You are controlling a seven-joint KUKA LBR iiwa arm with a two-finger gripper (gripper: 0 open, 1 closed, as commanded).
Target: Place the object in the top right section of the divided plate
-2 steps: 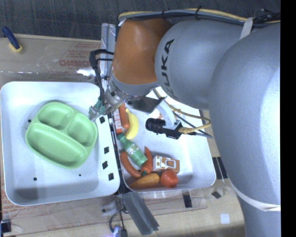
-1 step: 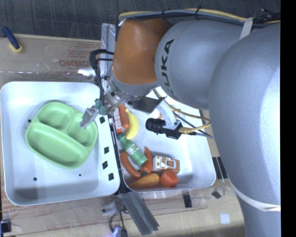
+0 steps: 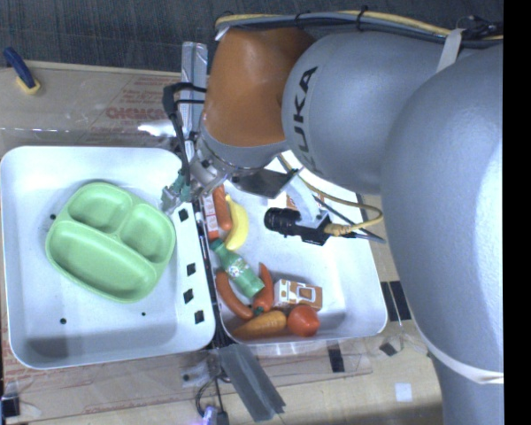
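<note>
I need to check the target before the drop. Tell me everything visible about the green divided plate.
The green divided plate is pale green and looks like smooth moulded plastic, with rounded corners. It has three sections: one long section along its lower left side and two smaller ones along its upper right. It lies flat but turned at a slant on the floor of the left white bin. Nothing sits in any section.

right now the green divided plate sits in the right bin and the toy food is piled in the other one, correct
Not quite. The camera view shows the green divided plate in the left bin, not the right one. The toy food is indeed piled in the other bin, on the right.
</note>
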